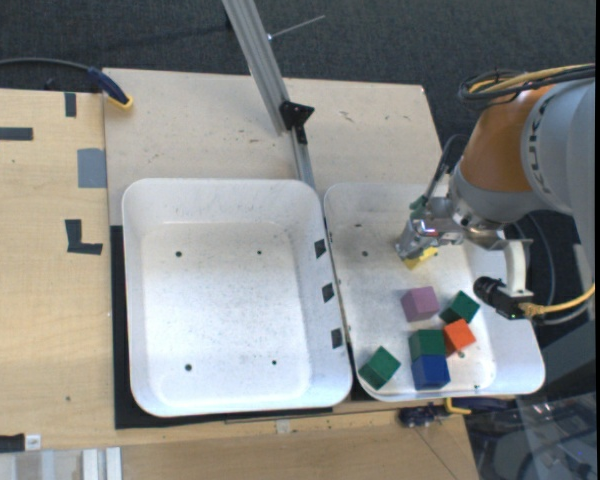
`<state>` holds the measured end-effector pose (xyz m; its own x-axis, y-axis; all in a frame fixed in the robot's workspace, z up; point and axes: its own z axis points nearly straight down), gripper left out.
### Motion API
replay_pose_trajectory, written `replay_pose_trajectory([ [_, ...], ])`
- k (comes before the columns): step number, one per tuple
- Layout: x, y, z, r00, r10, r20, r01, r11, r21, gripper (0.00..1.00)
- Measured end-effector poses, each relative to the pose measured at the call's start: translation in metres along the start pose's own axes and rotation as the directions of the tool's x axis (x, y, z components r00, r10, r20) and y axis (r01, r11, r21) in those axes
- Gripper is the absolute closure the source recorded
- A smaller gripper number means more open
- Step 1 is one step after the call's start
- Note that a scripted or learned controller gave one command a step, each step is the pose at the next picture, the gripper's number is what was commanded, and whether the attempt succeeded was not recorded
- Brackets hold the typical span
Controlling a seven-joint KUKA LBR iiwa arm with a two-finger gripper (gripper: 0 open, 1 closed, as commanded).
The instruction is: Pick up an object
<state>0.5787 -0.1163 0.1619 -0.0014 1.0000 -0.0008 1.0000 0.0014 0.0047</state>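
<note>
My gripper (pixel 418 246) hangs over the upper middle of the right bin (pixel 375 208), pointing down from the grey and orange arm. A small yellow block (pixel 419 258) shows between and just below the fingertips, and the fingers are closed on it. Lower in the same bin lie a purple cube (pixel 419 303), a green cube (pixel 463 307), an orange cube (pixel 460 336), another green cube (pixel 428 344), a blue cube (pixel 431 371) and a third green cube (pixel 381 366) near the front left corner.
The left bin (pixel 230 288) lies beside the right one, with a shared rim between them. A slanted metal pole (pixel 265 58) crosses the back of the bench. Cables run by the arm at the right.
</note>
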Motion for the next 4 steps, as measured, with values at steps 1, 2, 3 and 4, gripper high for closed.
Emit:
replay_pose_trajectory([
  [1, -0.001, 0.003, -0.064, 1.0, 0.0, 0.0, 0.0, 1.0, -0.001, 1.0],
  [2, -0.001, 0.003, -0.061, 1.0, 0.001, 0.001, -0.001, 1.0, 0.006, 1.0],
  [3, 0.053, 0.008, -0.071, 1.0, -0.005, -0.003, 0.005, 1.0, 0.004, 1.0],
  [4, 0.11, 0.015, -0.08, 1.0, -0.006, -0.003, 0.006, 1.0, 0.005, 1.0],
])
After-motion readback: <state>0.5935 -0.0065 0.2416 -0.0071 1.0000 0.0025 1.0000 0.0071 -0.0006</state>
